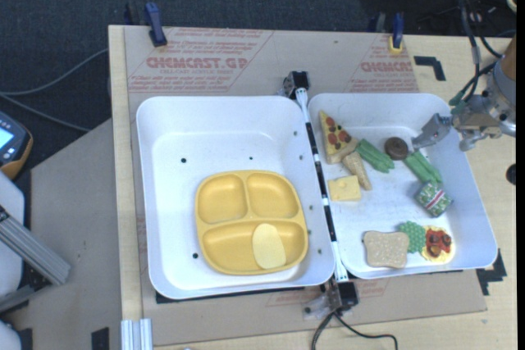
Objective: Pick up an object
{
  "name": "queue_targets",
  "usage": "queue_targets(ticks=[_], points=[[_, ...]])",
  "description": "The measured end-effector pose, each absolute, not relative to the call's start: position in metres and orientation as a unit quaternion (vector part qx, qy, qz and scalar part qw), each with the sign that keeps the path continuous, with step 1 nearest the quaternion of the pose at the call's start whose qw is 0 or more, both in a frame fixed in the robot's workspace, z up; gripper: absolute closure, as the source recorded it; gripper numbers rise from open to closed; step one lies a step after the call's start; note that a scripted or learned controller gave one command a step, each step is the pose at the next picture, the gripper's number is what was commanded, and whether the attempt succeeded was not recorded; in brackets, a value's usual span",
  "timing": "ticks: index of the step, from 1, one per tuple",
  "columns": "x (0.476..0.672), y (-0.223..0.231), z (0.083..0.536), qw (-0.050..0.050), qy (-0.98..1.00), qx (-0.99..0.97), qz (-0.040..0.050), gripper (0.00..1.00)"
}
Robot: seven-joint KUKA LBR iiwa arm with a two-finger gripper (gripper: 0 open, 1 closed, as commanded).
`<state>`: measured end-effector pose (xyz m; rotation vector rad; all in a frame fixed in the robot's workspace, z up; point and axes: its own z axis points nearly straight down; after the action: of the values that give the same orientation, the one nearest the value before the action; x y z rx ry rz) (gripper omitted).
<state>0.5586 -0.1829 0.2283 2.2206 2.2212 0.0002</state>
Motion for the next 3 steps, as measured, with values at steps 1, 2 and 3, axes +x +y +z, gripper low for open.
queue_targets(ticks=[1, 2, 3], points=[[0.619, -0.122, 0.106, -0.004, 0.71, 0.704, -0.0008, 0.0], [0.619, -0.127, 0.125, 0.001, 0.708, 0.707, 0.0007, 1.0], [0.619, -0.127, 0.124, 0.0, 0.708, 0.707, 0.0004, 0.0]])
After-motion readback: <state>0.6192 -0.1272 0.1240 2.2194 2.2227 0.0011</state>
